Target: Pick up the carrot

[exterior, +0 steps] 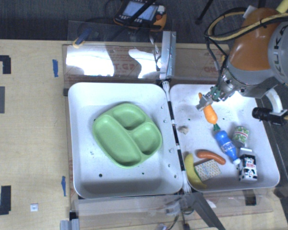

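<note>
We see a green divided plate (pixel 127 135) in the left bin (pixel 81 176). In the right bin (pixel 271 174), toward the lower right of the frame, lie a blue bottle (pixel 226 144), a sausage (pixel 210 156), a banana (pixel 190 170) under a waffle-like piece (pixel 207 169), a green can (pixel 240 134) and a black-and-white carton (pixel 247 167). A handheld device (pixel 140 11) sits at top centre.

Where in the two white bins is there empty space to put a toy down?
Left bin: bare strips around the green divided plate, widest along its near edge. Right bin: a bare patch at its far left, above the small pebble. Its near half is crowded: orange carrot, blue bottle, sausage, banana.
</note>
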Motion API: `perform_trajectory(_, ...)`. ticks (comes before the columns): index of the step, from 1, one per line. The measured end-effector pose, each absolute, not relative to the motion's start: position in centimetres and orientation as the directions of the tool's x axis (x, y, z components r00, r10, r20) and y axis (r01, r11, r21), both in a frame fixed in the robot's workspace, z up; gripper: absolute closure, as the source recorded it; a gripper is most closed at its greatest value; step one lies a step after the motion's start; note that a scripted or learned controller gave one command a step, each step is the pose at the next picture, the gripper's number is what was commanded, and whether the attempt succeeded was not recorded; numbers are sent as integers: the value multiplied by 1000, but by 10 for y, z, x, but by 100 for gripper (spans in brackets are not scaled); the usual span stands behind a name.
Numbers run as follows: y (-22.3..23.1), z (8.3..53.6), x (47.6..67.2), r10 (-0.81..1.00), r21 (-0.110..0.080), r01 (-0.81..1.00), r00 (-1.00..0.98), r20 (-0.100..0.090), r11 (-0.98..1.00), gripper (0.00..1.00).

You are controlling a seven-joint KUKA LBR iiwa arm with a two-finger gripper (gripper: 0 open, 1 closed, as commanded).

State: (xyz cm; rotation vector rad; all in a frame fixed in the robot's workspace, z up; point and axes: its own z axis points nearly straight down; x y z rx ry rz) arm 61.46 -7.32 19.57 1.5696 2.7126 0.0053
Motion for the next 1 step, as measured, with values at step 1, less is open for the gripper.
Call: perform_trajectory(1,-6,185,638,901,4,901,-434,-2,434,100)
